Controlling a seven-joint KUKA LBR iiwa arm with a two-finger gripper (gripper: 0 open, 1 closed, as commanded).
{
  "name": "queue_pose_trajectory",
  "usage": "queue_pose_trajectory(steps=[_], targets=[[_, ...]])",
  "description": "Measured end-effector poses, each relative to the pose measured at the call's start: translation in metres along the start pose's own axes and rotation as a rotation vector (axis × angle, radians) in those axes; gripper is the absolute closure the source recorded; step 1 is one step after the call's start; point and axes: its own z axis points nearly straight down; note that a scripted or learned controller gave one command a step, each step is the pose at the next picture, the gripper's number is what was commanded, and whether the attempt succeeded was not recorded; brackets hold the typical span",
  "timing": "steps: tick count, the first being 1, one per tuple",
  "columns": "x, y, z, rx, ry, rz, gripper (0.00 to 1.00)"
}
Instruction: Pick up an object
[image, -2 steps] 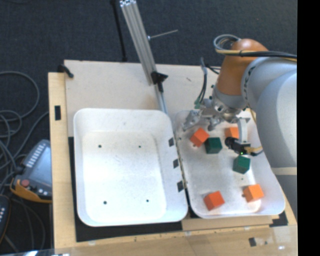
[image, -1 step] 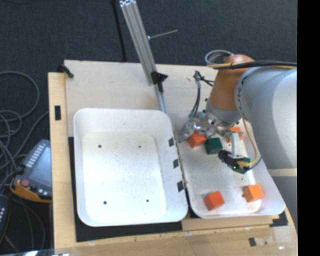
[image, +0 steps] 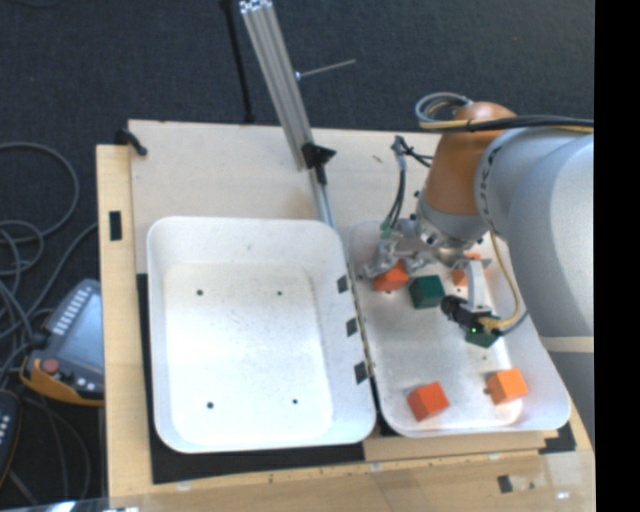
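Orange block (image: 392, 279) beside green block (image: 427, 292)

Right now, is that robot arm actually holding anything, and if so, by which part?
Cannot be told. The gripper sits low in the right bin, right by an orange block, but whether it grips the block isn't visible.

— What lies around the bench (image: 225, 175)?
— Dark carpet floor (image: 120, 60), with loose cables (image: 30, 215) trailing at the left.
— And that thing low on the left?
— Possibly a handheld controller (image: 68, 340); it's blurred.
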Motion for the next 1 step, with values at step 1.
queue_pose_trajectory(steps=[1], targets=[[0.0613,0.0131,-0.094,-0.006,0.003,-0.007,1.0]])
